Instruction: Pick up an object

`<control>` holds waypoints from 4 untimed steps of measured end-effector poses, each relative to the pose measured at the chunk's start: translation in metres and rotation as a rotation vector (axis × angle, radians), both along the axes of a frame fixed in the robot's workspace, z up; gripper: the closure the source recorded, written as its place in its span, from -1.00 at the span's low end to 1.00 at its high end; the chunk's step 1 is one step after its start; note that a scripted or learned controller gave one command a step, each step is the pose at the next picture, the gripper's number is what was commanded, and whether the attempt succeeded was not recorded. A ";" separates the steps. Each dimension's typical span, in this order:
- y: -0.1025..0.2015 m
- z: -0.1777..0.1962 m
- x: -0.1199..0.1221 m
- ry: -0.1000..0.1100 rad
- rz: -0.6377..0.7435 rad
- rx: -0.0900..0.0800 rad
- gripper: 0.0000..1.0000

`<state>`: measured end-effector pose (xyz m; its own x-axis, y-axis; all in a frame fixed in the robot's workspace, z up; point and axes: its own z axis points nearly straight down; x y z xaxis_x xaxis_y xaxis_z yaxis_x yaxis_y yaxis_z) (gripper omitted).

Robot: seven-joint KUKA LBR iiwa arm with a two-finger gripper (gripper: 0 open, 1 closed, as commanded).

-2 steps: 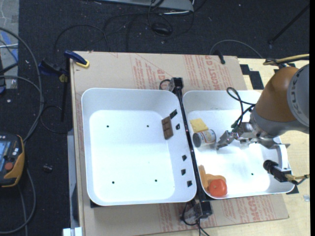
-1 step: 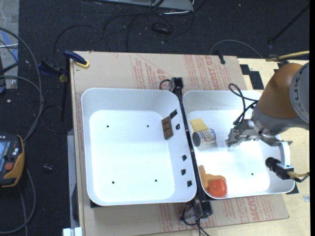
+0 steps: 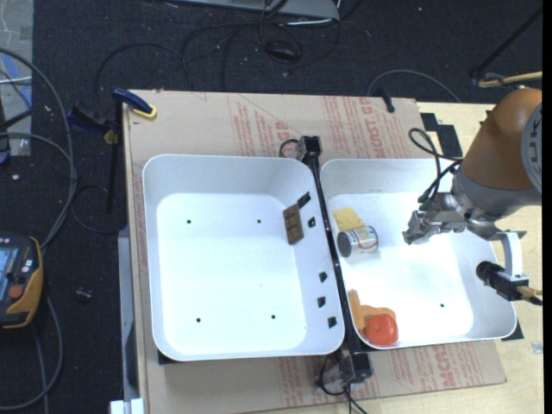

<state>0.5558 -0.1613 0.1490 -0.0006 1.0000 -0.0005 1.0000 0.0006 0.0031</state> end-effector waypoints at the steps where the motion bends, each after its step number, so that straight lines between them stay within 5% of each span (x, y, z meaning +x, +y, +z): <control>1: -0.003 0.049 0.010 -0.001 0.000 0.000 1.00; 2: -0.003 0.098 0.011 -0.001 0.000 0.000 1.00; 4: 0.096 0.089 0.043 0.004 0.003 0.002 1.00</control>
